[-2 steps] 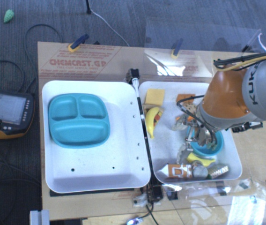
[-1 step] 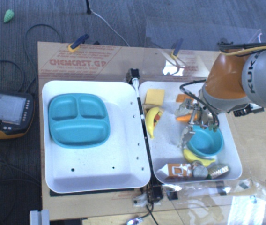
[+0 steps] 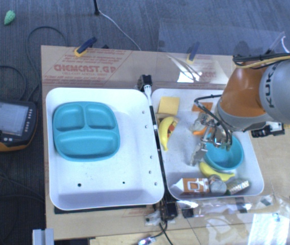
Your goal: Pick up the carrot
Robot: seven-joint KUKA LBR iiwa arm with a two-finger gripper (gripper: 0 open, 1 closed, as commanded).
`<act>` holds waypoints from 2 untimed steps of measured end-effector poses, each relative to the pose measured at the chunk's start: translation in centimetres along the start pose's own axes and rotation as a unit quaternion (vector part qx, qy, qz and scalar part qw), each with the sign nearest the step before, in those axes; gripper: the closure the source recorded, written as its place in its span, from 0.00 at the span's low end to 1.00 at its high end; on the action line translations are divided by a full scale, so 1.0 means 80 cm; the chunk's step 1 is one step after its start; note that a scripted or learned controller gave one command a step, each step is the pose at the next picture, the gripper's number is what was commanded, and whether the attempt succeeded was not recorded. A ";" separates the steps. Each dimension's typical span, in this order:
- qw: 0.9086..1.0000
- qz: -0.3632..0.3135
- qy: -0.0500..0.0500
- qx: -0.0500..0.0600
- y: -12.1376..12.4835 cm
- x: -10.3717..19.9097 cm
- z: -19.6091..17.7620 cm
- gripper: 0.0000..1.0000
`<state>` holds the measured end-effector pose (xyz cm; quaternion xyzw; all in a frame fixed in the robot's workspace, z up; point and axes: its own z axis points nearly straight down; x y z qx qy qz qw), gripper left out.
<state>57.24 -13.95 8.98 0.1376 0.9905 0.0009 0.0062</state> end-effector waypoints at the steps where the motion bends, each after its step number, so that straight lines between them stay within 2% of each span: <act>1: 1.000 -0.001 -0.008 0.001 0.001 -0.006 -0.016 1.00; 2: 0.999 0.050 -0.002 0.001 0.008 -0.057 -0.138 1.00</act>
